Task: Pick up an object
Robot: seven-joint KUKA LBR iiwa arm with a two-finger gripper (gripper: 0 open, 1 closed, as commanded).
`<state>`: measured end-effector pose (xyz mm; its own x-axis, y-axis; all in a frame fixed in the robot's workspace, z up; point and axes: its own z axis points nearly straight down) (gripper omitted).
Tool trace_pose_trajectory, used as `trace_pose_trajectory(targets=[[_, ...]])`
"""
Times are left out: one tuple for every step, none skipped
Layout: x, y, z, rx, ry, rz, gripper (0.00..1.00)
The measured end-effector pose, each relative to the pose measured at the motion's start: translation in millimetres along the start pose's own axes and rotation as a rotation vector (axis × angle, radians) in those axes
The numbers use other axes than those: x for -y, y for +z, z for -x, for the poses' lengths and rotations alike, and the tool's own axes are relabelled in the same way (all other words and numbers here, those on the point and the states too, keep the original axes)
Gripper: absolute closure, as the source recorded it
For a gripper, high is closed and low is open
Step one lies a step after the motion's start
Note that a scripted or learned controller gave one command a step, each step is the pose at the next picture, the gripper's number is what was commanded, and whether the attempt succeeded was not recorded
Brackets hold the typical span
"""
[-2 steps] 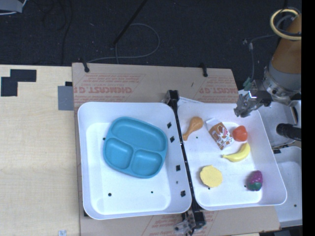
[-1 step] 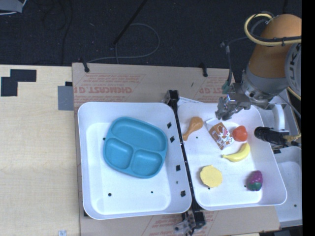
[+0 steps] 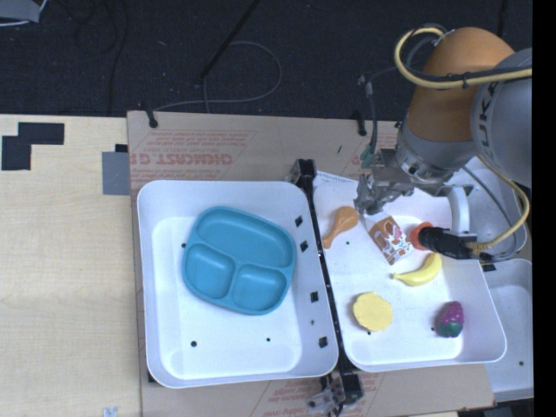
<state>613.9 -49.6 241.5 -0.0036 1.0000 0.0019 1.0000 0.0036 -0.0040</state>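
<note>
Resting on cardboard over a pale wooden bench, two white bins; pincer state unclear.

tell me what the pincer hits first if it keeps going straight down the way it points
Probably the bare floor of the right bin, between the drumstick and the snack packet. The pincer hangs above that gap, though depth is hard to judge.

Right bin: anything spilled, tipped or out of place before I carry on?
Nothing stands out. The orange drumstick toy, snack packet, yellow banana, round yellow piece and purple-green toy all lie apart inside the right bin.
</note>
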Motion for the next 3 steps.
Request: trace_pose_trajectory(targets=[[14, -1, -48, 0.0, -0.001, -0.001, 1.0], [14, 4, -91, 0.0, 0.0, -0.001, 1.0], [27, 14, -147, 0.001, -0.001, -0.002, 1.0]])
